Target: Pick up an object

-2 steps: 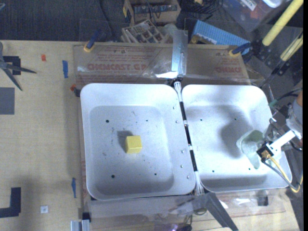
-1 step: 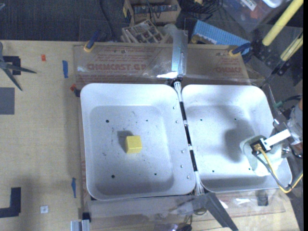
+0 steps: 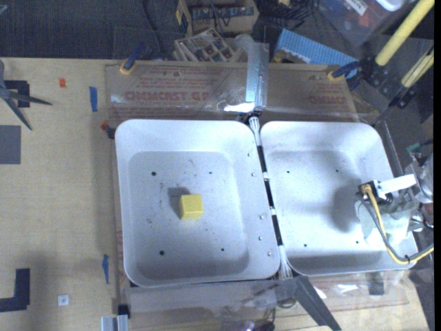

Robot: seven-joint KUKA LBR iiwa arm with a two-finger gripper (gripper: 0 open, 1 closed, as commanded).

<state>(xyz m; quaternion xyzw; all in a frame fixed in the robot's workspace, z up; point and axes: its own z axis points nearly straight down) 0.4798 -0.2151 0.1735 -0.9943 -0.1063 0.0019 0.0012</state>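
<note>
Cube (image 3: 191, 206), 1, yellow, squarish, in left bin (image 3: 138, 150); 2 bins, smooth white; gripper (image 3: 405, 209) over right bin (image 3: 310, 150), grip can't tell.

Looking down on a pale wooden bench top (image 3: 62, 205) spreading toward 9 o'clock. Seeing dark floor (image 3: 69, 12) running along 11 o'clock, cluttered boxes (image 3: 207, 19) and cables (image 3: 147, 9) crowding 12 o'clock, a yellow pole (image 3: 406, 25) slanting at 2 o'clock.
</note>
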